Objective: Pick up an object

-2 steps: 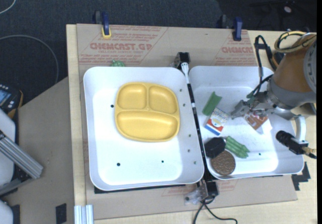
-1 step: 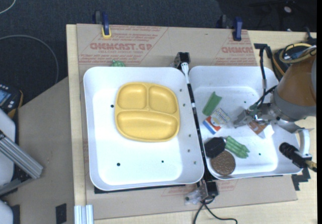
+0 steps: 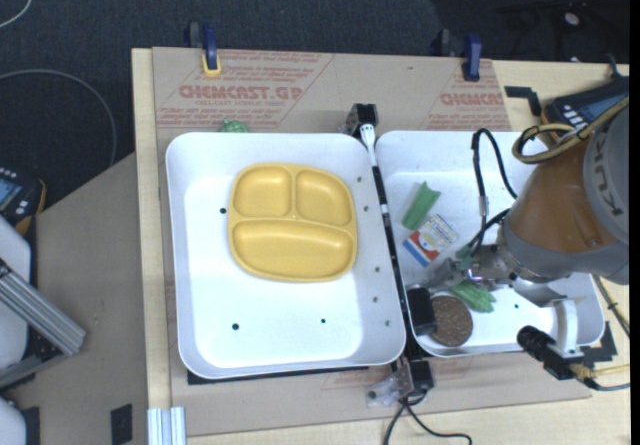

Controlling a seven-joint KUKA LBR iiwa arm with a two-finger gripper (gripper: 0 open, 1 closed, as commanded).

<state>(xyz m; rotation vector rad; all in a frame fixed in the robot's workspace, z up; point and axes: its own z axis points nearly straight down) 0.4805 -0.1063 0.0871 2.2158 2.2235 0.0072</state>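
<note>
My gripper [image 3: 462, 271] is low in the right bin [image 3: 445, 147], near its front left part, under the grey wrist and the orange band. Just below it lies a small green piece [image 3: 476, 296], partly covered by the wrist. A brown round disc [image 3: 451, 320] sits at the bin's front edge. A white packet with red and blue print [image 3: 428, 237] lies left of the gripper, and a green block [image 3: 422, 204] lies tilted behind that. Nothing shows as lifted.
The left bin [image 3: 195, 263] holds a yellow divided plate [image 3: 293, 221] in its back half. A black cable [image 3: 483, 173] loops over the back of the right bin. Blue clamps [image 3: 209, 41] hold the board at the rear.
</note>
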